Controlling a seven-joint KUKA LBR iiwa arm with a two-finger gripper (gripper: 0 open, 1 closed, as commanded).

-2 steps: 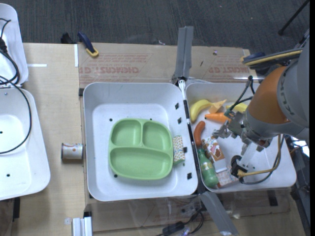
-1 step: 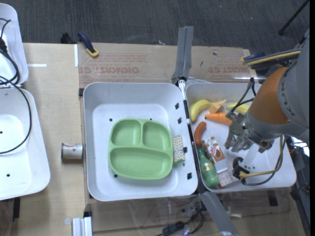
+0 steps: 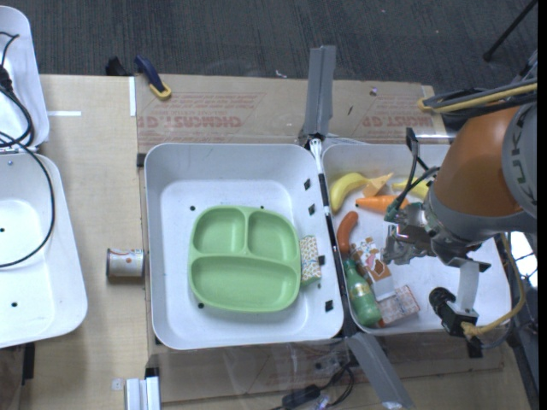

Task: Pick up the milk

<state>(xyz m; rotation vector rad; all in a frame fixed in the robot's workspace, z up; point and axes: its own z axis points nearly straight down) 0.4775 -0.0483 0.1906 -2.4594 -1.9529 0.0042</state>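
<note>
Milk carton (image 3: pixel 373 260) lies in the right bin (image 3: pixel 496 301), beside the green bottle (image 3: pixel 360 290), long axis roughly 11-to-5 o'clock. Gripper (image 3: pixel 398 244) sits just at its 2 o'clock, near touching; gripper state cannot be told. Banana (image 3: pixel 344 187) farther back.

We take this for a robotics lab or test cell. A cardboard-covered bench (image 3: pixel 256 109) stands on dark carpet (image 3: pixel 256 15) and bears two shallow white bins (image 3: pixel 158 254), the left holding a green divided plate (image 3: pixel 244 259), the right toy food. Loose black cables (image 3: pixel 26 118) trail at left, and a grey-and-orange industrial arm (image 3: pixel 483 173) reaches in from the right.
</note>
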